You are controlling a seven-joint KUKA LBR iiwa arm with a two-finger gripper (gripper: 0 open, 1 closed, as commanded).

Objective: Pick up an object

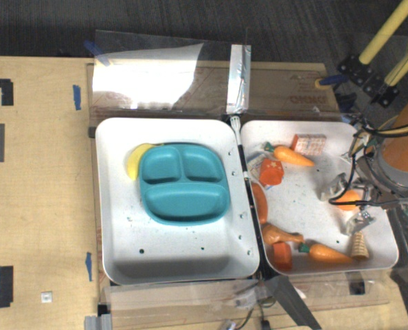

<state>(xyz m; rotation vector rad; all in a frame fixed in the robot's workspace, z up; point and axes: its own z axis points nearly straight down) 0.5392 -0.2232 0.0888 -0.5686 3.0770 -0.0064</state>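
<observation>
The right bin (307, 198) holds several toy foods. A carrot (293, 157) lies near its back, beside a small pink-white box (308, 144) and a red cup (271, 172). Along the front lie a brown pear-like piece (283, 236), a red piece (281, 254), another carrot (327, 254) and a ridged beige cone (358, 245). My gripper (348, 199) hangs low over the bin's right side, under the orange-banded wrist (400, 155). A small orange object (352, 198) sits right at the gripper, partly hidden by cables and metal.
The left bin (121, 212) carries a teal divided plate (183, 182) with a yellow object (135, 158) peeking from under its left edge. An orange strip (259, 201) lies against the wall between the bins. Yellow poles (396, 19) stand at the back right.
</observation>
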